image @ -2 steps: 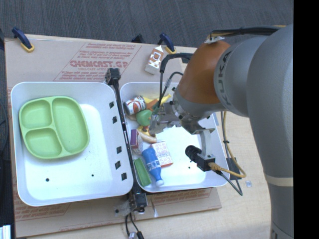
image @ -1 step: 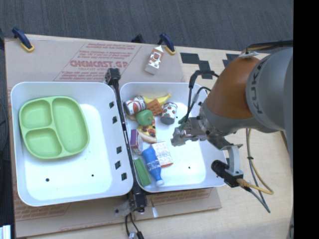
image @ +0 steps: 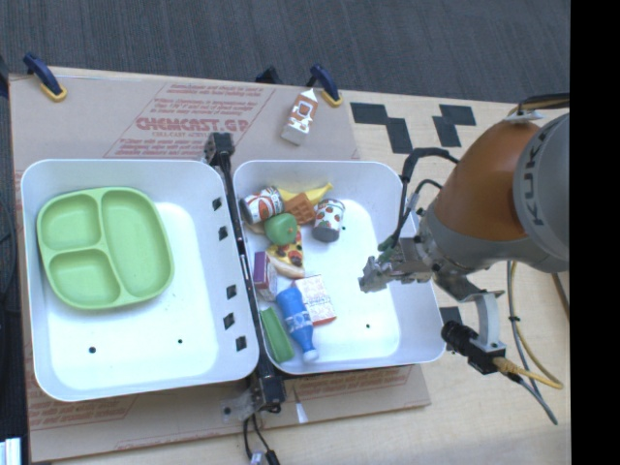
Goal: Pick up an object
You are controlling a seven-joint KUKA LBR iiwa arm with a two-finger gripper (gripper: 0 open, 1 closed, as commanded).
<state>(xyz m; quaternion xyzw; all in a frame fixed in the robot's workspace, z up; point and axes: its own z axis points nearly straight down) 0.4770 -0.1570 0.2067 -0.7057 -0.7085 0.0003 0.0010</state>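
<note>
I see the arm (image: 504,201) reaching in from the right, over the right bin (image: 387,347). The tool (image: 373,277) hangs low over the right side of that bin, above bare white floor. I cannot tell how far it is open, and I see nothing in it.

The things to pick lie in a heap on the left side of the right bin, apart from the tool. A blue bottle (image: 295,323) lies near the front, with a green stick (image: 274,335) right beside it on its left. A small red and white box (image: 315,300) touches the bottle on the right. Behind them lies a pizza slice (image: 288,254) and a small purple box (image: 260,267). A green ball (image: 281,228) sits further back. Next to it is a red and white can (image: 262,206), a yellow piece (image: 302,200), and a grey and white toy (image: 329,221).

The left bin (image: 136,356) holds a green plate (image: 102,248) with three parts, in its back left corner.

On the bench, behind the bins, lies a sheet of card (image: 194,119) with red print. A small carton (image: 300,117) lies on it. Blue clamps (image: 44,76) grip its back edge.
</note>
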